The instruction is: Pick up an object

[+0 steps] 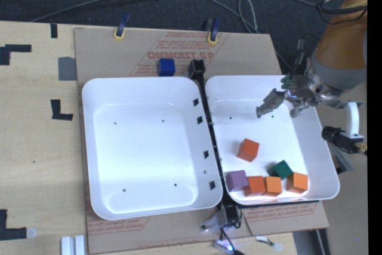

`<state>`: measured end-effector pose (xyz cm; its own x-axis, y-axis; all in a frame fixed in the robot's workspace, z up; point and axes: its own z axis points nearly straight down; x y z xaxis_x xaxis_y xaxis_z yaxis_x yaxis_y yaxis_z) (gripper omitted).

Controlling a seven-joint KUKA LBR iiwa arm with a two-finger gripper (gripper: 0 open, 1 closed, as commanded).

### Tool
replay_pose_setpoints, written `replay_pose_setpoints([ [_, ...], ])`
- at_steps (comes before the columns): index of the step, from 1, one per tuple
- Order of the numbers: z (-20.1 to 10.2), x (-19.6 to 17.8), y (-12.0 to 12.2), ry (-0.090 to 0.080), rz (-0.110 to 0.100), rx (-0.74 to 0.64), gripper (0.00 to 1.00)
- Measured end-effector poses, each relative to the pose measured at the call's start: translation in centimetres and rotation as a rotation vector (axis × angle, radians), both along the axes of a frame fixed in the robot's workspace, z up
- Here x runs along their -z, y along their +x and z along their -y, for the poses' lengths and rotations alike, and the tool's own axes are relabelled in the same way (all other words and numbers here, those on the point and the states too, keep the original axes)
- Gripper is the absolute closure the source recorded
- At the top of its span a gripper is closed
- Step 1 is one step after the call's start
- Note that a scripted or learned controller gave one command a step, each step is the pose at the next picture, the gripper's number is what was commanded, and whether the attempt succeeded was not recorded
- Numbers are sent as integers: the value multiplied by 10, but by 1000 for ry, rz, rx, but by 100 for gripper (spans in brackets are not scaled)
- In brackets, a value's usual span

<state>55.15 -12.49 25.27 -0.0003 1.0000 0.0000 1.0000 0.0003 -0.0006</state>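
Currently end effector (pixel 279 102) hovers over right bin (pixel 310 128), fingers spread apart, nothing between them; orange cube (pixel 248 150) sits below.

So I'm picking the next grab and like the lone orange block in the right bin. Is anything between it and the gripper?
Nothing visible is in the way. The gripper is over the far part of the right bin, and the lone orange block sits apart on bare floor nearer the camera. The other blocks crowd the near wall, beyond it.
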Motion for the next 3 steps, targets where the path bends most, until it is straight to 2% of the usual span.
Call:
replay_pose_setpoints([
  [1,18,170,10,1,-10,1,0],
  [2,-23,164,-61,1,-2,-1,0],
  [3,-21,154,-60,0,0,0,100],
])
